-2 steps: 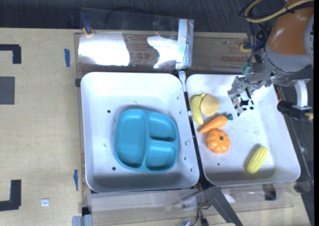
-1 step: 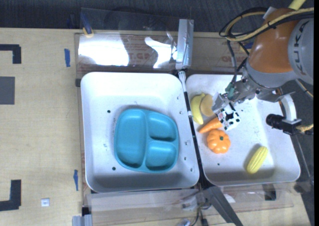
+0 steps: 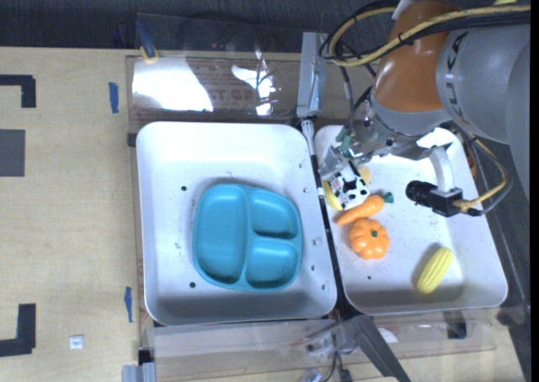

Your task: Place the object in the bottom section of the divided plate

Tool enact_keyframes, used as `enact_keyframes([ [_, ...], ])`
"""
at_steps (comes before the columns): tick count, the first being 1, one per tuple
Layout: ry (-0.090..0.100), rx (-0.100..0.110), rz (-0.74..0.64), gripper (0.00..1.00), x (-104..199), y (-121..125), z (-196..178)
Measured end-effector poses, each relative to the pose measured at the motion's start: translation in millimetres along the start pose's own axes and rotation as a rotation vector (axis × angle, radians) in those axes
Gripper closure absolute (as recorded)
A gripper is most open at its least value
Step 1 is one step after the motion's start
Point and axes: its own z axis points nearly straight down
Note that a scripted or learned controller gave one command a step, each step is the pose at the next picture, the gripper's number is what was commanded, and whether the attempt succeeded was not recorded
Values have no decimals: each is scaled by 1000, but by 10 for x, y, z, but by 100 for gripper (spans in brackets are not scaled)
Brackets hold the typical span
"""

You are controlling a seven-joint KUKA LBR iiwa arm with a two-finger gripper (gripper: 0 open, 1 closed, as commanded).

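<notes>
While end effector (image 3: 347, 172) hovers | carrot (image 3: 360, 208) just below | apart

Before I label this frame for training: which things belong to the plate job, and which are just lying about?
Job:
- blue divided plate, left bin
- gripper, low over the right bin
- toys it may pick: carrot, pumpkin, corn

Lying about:
- blue tape marks
- black cables

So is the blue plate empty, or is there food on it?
Empty. The blue plate shows bare sections; the carrot, pumpkin and corn lie in the right bin.
</notes>
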Motion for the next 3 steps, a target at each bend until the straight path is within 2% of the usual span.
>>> enact_keyframes([
  [1,-1,1,166,100,501,329,2],
  [2,-3,-3,80,100,968,620,813],
  [3,0,-6,79,0,988,630,802],
])
